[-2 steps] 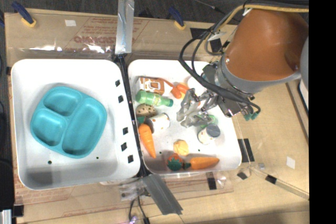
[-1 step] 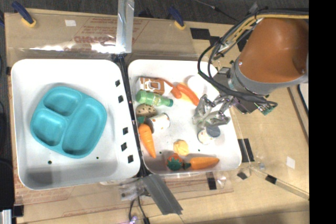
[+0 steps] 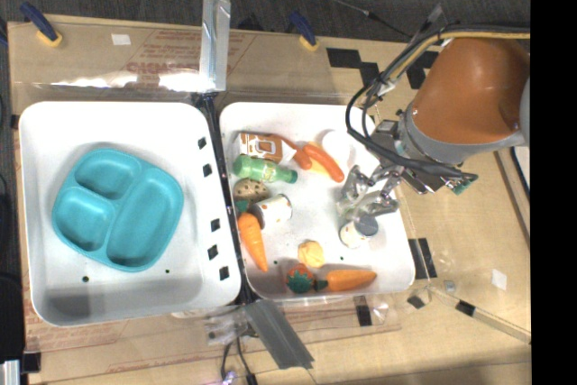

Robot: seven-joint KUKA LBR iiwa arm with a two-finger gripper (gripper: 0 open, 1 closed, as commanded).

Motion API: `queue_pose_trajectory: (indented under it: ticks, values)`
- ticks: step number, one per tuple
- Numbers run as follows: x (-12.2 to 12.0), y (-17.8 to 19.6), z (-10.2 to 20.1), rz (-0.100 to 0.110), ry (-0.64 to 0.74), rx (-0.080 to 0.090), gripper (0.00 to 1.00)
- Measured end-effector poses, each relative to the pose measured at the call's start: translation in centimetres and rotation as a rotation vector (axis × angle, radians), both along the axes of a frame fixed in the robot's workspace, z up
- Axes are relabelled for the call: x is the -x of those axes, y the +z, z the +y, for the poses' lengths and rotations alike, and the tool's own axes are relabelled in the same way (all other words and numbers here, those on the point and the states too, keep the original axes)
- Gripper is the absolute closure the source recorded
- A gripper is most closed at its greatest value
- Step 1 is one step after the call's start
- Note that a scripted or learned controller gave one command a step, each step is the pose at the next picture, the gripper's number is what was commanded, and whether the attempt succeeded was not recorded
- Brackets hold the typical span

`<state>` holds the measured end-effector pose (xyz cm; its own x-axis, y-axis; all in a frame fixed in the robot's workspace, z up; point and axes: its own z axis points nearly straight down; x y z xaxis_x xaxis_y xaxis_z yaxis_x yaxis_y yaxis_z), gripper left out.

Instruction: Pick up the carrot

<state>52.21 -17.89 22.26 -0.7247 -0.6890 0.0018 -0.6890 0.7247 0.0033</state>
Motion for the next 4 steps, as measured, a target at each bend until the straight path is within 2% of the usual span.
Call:
queue_pose_trajectory:
  ticks: [1,2,3,4]
  values:
    - [-1.8,0.4,-2.8,-0.007,-0.13,0.002,1.0]
    - [-5.9,8.2,-2.9,-0.009,0.108,0.002,1.0]
    - [-4.6,0.4,-2.9,-0.001,0.506,-0.004,1.0]
    - [-9.6,1.2,-3.0,-0.006,0.889,-0.002,1.0]
